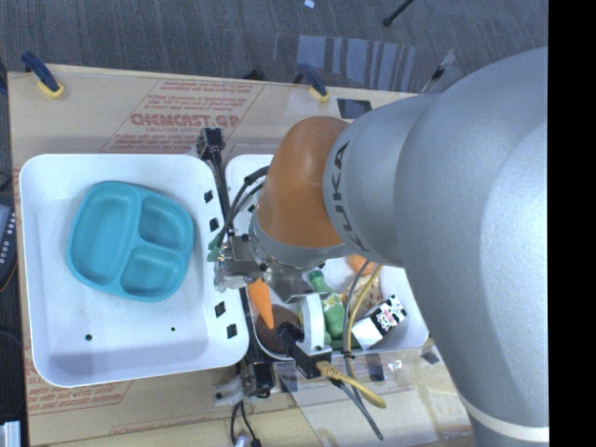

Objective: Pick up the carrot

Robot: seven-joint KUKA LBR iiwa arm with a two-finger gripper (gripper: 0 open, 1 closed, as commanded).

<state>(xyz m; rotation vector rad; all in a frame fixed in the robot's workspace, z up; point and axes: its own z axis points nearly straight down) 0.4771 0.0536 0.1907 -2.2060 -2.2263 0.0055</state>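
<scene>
1. The carrot [262,305] is a short orange root in the right bin [244,169]. It sits directly under the gripper [244,270], and its upper end runs up to the gripper's underside, or just behind it.
2. The arm's orange band and grey body hide the gripper's working end, so I cannot tell whether it is spread, pressed together or pinching the carrot. I also cannot tell whether the two touch.
3. Just beyond the carrot's lower end, farther from the gripper, is a dark brown round thing [277,339].
4. To the arm side of the gripper lie some green pieces [318,281], a small black-and-white toy [387,317] and a second orange scrap [357,264]. That scrap is too hidden to name.
5. On the other side of the gripper, away from the arm, the left bin [56,329] holds a blue divided plate [130,240], well apart from the carrot.
6. Progress, as I judge it: the approach looks done, since the gripper is low in the right bin and directly over the carrot. A grip is not confirmed, and the carrot appears level with its neighbours, so I would not call it lifted. What remains is a sure closing on it and a clear rise out of the clutter.
</scene>
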